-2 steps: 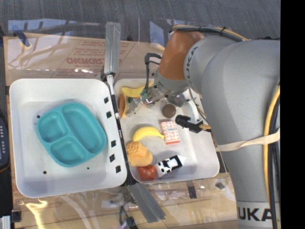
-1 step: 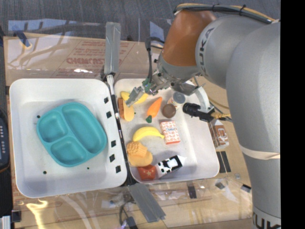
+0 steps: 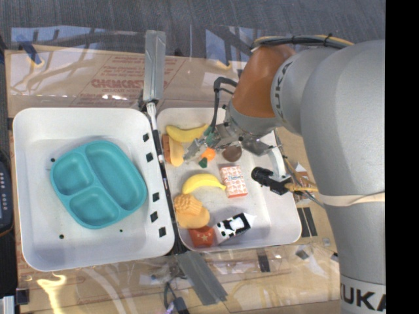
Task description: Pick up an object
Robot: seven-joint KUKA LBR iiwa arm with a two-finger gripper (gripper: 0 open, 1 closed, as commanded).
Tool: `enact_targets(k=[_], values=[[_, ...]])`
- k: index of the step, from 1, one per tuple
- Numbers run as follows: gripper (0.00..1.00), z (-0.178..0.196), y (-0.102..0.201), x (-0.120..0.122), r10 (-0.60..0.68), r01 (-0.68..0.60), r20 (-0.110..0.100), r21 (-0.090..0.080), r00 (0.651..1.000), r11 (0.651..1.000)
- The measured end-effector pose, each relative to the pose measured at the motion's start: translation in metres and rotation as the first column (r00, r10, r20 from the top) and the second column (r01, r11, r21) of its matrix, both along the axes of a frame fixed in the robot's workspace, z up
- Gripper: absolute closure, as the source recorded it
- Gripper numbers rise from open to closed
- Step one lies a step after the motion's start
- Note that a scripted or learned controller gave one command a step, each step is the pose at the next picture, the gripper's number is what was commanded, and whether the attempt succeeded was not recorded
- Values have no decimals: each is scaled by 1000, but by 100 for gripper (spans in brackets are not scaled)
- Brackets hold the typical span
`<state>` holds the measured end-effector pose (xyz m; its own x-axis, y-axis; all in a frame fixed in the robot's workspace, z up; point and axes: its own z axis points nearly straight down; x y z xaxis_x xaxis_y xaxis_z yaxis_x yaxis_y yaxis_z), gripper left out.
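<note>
Your two-finger gripper is down in the reach-and-grasp step; I cannot tell how its jaws stand. The small orange carrot-like toy lies just beneath them, a yellow plastic banana beside. Next, you need a clean close and lift.

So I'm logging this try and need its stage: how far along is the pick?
Done: the arm has reached over the right bin, and the gripper is low among the toys, beside the upper banana and a small orange piece. In hand: nothing visibly lifted; whether the gripper has anything cannot be told. Left: securing a toy and raising it. The teal tray sits in the left bin.
</note>
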<state>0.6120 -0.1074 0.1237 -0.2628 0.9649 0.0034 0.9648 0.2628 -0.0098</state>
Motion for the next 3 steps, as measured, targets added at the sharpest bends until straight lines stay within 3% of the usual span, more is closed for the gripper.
enact_targets(k=[1,2,3], values=[[0,-19,1,38,-105,105,35,-2,994,994],[0,-20,-9,35,-181,181,33,-4,983,983],[0,-33,-15,30,-289,289,9,-2,957,957]])
